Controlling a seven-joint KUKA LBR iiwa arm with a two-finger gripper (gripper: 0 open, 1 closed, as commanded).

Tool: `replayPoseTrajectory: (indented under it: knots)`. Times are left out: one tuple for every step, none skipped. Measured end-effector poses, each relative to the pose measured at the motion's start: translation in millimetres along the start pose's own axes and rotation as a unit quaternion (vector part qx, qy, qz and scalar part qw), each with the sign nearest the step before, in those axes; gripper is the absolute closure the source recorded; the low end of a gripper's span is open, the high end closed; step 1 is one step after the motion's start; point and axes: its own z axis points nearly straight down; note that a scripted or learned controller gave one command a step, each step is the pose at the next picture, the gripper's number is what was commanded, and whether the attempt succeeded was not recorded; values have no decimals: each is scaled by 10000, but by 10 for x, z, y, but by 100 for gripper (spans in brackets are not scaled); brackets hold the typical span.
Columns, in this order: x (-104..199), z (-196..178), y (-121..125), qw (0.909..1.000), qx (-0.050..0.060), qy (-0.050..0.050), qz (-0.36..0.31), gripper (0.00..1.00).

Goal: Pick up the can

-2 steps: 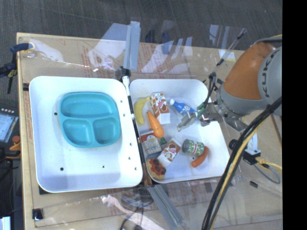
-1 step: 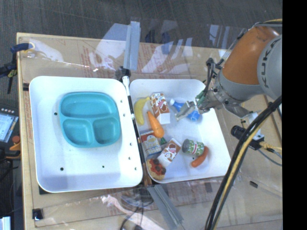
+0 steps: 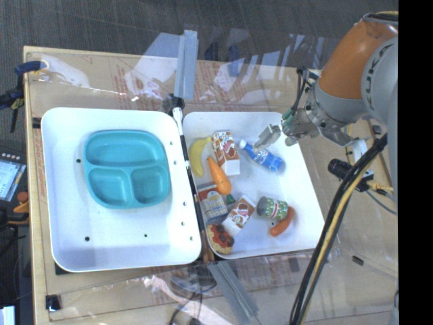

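Note:
The can [image 3: 272,208] lies on its side in the near right part of the right bin [image 3: 298,242]. It has a grey end and a green and red label. A red sausage [image 3: 282,223] touches it on the near side. My gripper [image 3: 268,136] hangs over the far part of the same bin, just above the cap end of a blue bottle [image 3: 264,157]. It is well behind the can, and I see nothing held in it.
The right bin also holds a banana [image 3: 196,155], a milk carton [image 3: 225,152], a carrot [image 3: 218,175], two small cartons [image 3: 239,214] and a pizza slice [image 3: 220,237]. A teal divided tray [image 3: 127,167] sits in the left bin [image 3: 67,235]. Cables [image 3: 338,208] hang at the right.

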Motion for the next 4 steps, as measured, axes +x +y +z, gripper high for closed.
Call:
replayPoseTrajectory:
  knots:
    - [-91,312,664,9997,8,5,-241,0]
    - [221,1222,181,9984,9,13,-559,0]
    - [621,1379,621,9996,4,-76,-254,0]
    - [679,1300,637,9996,3,-30,-295,100]
